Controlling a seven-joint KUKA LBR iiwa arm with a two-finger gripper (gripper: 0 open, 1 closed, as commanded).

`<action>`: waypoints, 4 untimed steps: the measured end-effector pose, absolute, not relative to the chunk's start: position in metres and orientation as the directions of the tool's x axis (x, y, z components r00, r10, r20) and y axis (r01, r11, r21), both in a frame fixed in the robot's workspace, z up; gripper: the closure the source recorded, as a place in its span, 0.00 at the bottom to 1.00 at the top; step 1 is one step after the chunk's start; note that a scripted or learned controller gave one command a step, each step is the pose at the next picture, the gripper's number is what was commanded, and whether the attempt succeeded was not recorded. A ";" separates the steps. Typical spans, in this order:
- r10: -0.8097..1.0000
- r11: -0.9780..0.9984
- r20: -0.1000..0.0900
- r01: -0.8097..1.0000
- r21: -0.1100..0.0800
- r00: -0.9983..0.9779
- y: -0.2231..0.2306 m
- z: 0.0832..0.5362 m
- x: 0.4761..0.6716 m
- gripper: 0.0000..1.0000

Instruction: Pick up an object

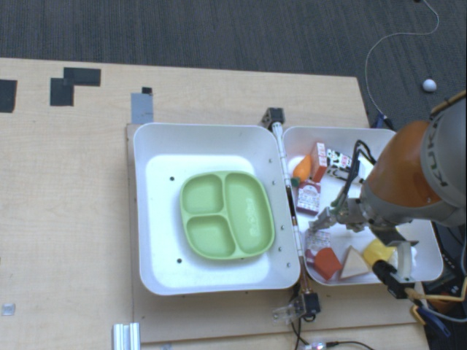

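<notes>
Two white bins are shown side by side in the camera view. The left bin (pixel 157 217) is occupied by a green three-part tray (pixel 226 216). Small objects are scattered in the right bin (pixel 427 248): an orange piece (pixel 301 168), a red-and-white carton (pixel 309 195), a red block (pixel 326 262), a pale wedge (pixel 354 262) and a yellow item (pixel 378 252). The gripper (pixel 321 222) is seen low over this bin, between carton and block. Whether it is open, or anything is held, cannot be told.
</notes>
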State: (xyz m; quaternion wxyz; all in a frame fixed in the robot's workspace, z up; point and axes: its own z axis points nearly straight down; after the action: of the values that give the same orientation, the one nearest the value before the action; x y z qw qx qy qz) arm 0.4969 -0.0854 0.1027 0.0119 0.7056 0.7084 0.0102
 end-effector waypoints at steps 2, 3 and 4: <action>1.000 0.005 0.001 1.000 0.030 -0.005 -0.081 0.103 0.499 1.00; 1.000 0.005 0.001 1.000 0.030 -0.005 -0.081 0.103 0.499 0.00; 1.000 0.002 0.000 1.000 0.024 -0.002 -0.082 0.090 0.494 0.00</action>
State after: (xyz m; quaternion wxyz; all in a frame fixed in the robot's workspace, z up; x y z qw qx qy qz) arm 0.4942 -0.0819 0.0905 0.0084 0.7063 0.7079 0.0083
